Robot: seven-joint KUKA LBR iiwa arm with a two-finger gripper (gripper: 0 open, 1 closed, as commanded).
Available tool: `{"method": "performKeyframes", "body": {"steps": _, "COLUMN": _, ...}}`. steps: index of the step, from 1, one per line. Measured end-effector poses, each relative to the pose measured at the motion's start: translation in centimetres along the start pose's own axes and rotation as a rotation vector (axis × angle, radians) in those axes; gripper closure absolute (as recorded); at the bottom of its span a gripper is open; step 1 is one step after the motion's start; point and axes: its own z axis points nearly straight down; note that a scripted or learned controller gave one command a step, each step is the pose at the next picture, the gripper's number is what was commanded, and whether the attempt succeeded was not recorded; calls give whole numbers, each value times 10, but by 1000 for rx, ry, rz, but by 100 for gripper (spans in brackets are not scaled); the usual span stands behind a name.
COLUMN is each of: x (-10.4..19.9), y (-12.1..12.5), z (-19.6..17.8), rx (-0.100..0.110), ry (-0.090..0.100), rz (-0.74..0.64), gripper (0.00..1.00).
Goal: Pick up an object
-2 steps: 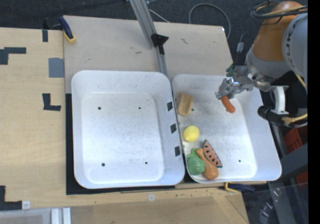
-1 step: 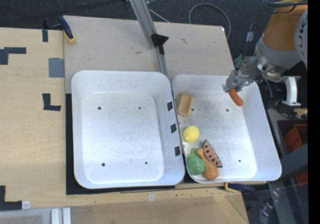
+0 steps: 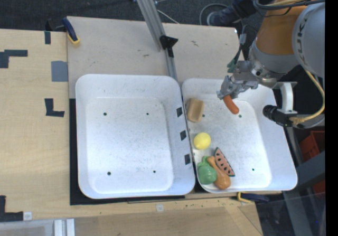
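Orange sausage point(image 3: 231, 105) is in the far part of the right bin point(image 3: 274, 145), pinched between the hand's point(image 3: 227, 95) fingers, tilted, just inside the far rim. You've got open floor right of it. Tan block point(image 3: 195, 110) sits by the left wall; yellow ball point(image 3: 202, 141), green piece point(image 3: 206, 173), watermelon slice point(image 3: 224, 161) and carrot point(image 3: 220, 175) crowd the near-left corner. Left bin point(image 3: 129, 134) on the tabletop point(image 3: 31, 87).
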Motion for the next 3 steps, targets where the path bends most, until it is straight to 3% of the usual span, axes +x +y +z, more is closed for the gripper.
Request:
{"method": "performKeyframes", "body": {"steps": 2, "x": 108, "y": -21, "z": 4, "rx": 2, "ry": -1, "rz": 0, "gripper": 100}}
{"method": "performKeyframes", "body": {"steps": 3, "x": 163, "y": -20, "z": 0, "rx": 0, "ry": 0, "rz": -1, "gripper": 100}}
